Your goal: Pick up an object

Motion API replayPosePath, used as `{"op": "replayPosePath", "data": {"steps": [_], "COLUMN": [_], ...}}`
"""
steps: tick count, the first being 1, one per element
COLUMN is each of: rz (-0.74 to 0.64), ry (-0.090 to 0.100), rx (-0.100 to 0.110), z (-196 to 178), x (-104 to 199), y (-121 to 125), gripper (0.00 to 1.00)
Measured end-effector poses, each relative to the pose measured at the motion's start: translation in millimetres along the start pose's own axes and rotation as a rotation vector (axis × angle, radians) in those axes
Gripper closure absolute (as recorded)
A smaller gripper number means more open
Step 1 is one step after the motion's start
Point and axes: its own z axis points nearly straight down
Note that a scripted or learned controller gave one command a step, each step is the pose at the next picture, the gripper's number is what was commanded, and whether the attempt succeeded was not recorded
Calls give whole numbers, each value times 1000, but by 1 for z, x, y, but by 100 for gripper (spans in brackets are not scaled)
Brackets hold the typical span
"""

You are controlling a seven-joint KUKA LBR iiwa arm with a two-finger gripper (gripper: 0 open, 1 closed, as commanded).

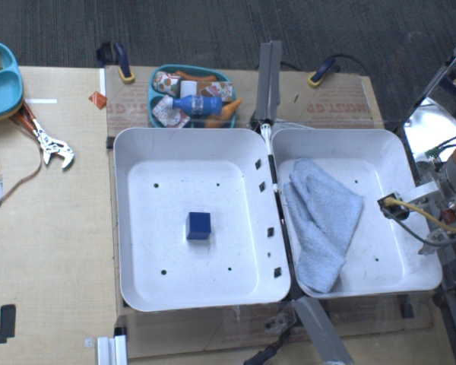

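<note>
A small blue cube (pixel 199 226) sits flat on the floor of the left bin (pixel 137 280), slightly below the bin's centre and well apart from every wall. It touches nothing else.

To the cube's right, across the joined rims, the right bin (pixel 380 280) holds a crumpled pale blue-grey towel (pixel 323 223), draped from the upper middle of that bin down to its near wall and lying closer to the shared divider than to the far side.

Further right of the cube, at the right bin's outer edge, part of the arm's end (pixel 433 204) reaches in, with yellow cable and a dark fitting (pixel 393 206) hanging just over the rim. Whether the jaws are open or closed cannot be told from this angle, and nothing is seen between them.

Behind the cube, beyond the left bin's back wall, a teal bowl (pixel 158 82) on the wooden worktop (pixel 53 265) is heaped with small packaged items and a blue bottle. Far to the cube's upper left lie a metal wrench (pixel 53 149) and the edge of a light blue tray (pixel 1 78). Two clamps with yellow-and-blue handles (pixel 120 61) (pixel 323 70) grip the worktop's back edge.
</note>
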Motion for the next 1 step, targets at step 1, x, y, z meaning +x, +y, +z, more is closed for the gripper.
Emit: {"op": "replayPosePath", "data": {"steps": [1], "rz": [2], "ry": [1], "rx": [0], "z": [4], "x": [-20], "y": [-4], "gripper": [0]}}
